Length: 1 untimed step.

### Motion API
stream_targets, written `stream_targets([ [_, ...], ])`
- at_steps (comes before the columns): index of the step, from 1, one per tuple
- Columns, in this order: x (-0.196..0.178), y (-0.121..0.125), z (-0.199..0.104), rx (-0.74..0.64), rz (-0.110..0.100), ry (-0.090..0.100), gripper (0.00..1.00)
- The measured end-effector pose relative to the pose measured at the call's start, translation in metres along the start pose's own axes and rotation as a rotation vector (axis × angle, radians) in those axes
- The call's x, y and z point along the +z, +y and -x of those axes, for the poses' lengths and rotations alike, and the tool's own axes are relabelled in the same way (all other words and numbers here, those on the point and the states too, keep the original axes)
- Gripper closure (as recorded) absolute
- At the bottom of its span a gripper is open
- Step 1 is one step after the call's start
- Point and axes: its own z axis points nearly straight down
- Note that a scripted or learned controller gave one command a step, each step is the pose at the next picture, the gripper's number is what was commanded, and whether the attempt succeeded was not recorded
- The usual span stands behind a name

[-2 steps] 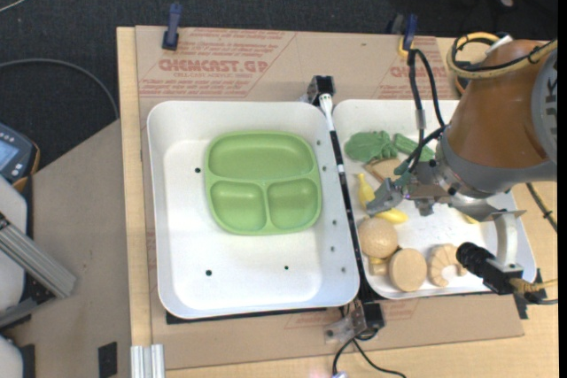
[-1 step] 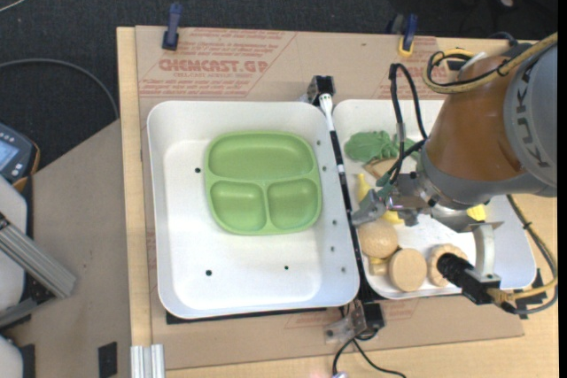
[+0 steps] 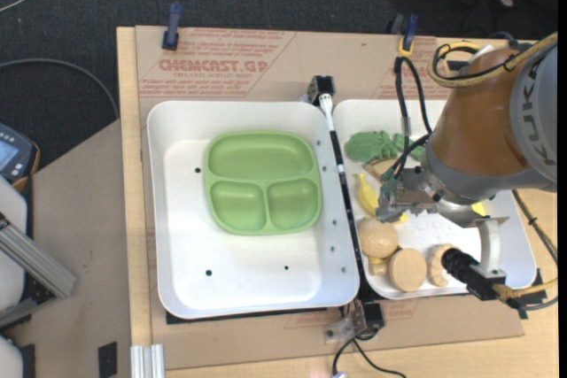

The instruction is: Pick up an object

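- two shallow white bins sit side by side on the bench: the left bin (image 3: 177, 261) and the right bin (image 3: 524, 266).
- one green divided tray (image 3: 263, 181) lies in the left bin, flat, its single long compartment toward the far side and two smaller ones toward the near side.
- one grey arm with an orange band (image 3: 483, 124) reaches in from the right and hangs over the right bin, covering much of its middle.
- one gripper (image 3: 390, 206) is low over the left half of the right bin; from where i stand i cannot tell how it is set, nor whether anything is in it.
- one yellow piece (image 3: 366, 193), banana-like, lies just left of the gripper, close to the bin's left wall, its long axis running far-to-near along that wall.
- one green leafy item (image 3: 370, 144) lies on the far side of the gripper, near the bin's far left corner.
- three tan round pieces (image 3: 407, 268), bread-like, lie in a cluster on the near side of the gripper, along the bin's near wall.
- judgement: the yellow piece looks the nearest candidate; a grasp across its short width would call for a small shift to the left.
- risk, as a guess: the bin wall beside the yellow piece leaves little room for a finger on that side.
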Motion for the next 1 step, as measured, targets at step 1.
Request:
stream_targets([
  [1, -0.0892, 0.0011, -0.0235, -0.005, 0.009, 0.0, 1.0],
])
